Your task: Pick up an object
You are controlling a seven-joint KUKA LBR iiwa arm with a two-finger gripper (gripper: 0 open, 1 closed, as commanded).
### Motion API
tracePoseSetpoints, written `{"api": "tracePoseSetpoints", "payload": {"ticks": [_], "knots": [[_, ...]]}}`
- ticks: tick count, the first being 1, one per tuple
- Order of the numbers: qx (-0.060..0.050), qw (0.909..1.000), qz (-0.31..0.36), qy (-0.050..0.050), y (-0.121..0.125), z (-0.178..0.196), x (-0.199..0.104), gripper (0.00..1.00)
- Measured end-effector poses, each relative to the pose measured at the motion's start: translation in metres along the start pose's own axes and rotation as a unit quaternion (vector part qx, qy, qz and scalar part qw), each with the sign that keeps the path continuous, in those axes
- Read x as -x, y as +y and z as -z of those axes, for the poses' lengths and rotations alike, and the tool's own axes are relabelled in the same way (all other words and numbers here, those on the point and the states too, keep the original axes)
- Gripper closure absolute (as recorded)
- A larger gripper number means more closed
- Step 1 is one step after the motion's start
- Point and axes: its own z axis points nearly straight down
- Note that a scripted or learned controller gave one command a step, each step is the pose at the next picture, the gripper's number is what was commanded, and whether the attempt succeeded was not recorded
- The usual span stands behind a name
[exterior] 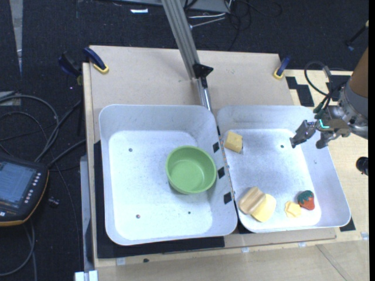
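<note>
1. Overhead, the light wooden bench [146, 75] carries two shallow white plastic bins side by side: the left bin [126, 227] and the right bin [275, 119], touching along their inner walls.
2. Round green plastic bowl [191, 168] stands upright in the left bin, slightly toward 3 o'clock of that bin's centre, near the shared wall.
3. Small pale yellow block [234, 142] lies in the right bin at about 10 o'clock, just beside the shared wall.
4. Pale yellow bread-shaped piece [258, 204] lies at about 7 o'clock in the right bin, near the front wall.
5. Small yellow chunk [293, 209] sits at about 5 o'clock in the right bin; a red strawberry-like toy with a green top [306, 199] is just beside it, on its 2 o'clock side. Whether the two touch cannot be told.
6. Grey arm [360, 86] enters from 3 o'clock. Its end effector [310, 134] hovers over the right bin's 2 o'clock region, near the right wall, well apart from all the yellow pieces and the strawberry.
7. End effector state: dark fingers [300, 135] spread apart, released, nothing between them.
8. Blue-and-yellow clamps [96, 60] grip the bench's far corners; a grey metal pole [184, 34] slants up from the far side between the bins.
</note>
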Motion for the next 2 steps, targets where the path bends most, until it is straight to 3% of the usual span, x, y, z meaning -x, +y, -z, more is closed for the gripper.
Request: {"api": "tracePoseSetpoints", "payload": {"ticks": [1, 2], "knots": [[0.0, 1.0, 0.0, 0.0, 0.0, 0.0, 0.0, 0.0], [-0.002, 1.0, 0.0, 0.001, 0.008, -0.059, -0.001, 0.0]]}}
